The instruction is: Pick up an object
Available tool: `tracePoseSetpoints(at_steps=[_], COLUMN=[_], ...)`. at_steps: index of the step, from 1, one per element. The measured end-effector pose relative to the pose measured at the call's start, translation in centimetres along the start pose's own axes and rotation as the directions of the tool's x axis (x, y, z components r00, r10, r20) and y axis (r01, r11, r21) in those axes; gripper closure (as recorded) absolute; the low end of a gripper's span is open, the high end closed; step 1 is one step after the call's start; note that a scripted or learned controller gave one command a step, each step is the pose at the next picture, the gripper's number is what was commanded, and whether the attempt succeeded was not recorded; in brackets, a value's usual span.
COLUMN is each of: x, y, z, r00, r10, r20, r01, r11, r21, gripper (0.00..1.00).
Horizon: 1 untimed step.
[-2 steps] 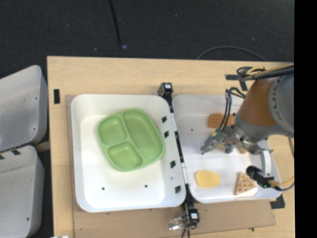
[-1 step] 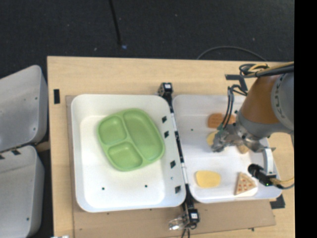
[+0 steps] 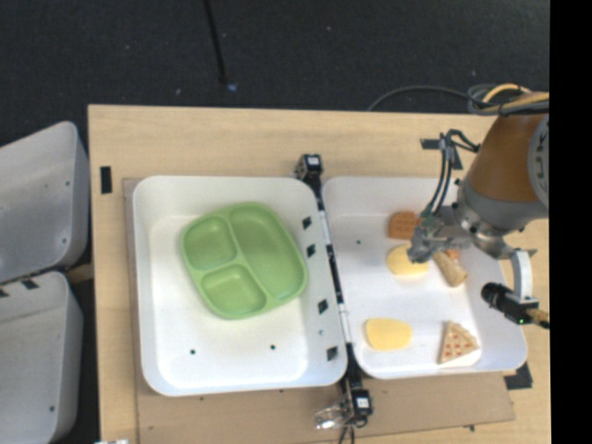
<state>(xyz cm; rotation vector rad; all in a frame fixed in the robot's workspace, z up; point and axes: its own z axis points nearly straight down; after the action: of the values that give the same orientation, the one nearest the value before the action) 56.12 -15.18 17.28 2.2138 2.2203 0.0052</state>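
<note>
The right bin (image 3: 370,220) holds several food pieces. A brown waffle-like square (image 3: 402,224) lies at the back, a pale yellow round piece (image 3: 403,263) in the middle, and a tan cork-shaped piece (image 3: 450,268) just right of it. A yellow oval (image 3: 388,333) and a pizza slice (image 3: 458,343) lie near the front. My gripper (image 3: 425,244) hangs low over the right edge of the pale yellow round piece, between it and the tan piece. Its fingertips are dark and crowded together.
The left bin (image 3: 157,340) bears a green three-compartment plate (image 3: 244,259). A divider with black clips (image 3: 326,257) separates the bins. The arm and its orange band (image 3: 504,160) cover the right bin's far right side. Cables (image 3: 416,95) run behind.
</note>
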Motion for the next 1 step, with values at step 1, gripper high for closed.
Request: tracePoseSetpoints(at_steps=[1], x=[-0.43], y=[-0.30], z=[-6.27], r00=[1.000], r10=[0.000], r20=[0.000], r01=[0.000], r11=[1.000], r21=[0.002], gripper=[1.00])
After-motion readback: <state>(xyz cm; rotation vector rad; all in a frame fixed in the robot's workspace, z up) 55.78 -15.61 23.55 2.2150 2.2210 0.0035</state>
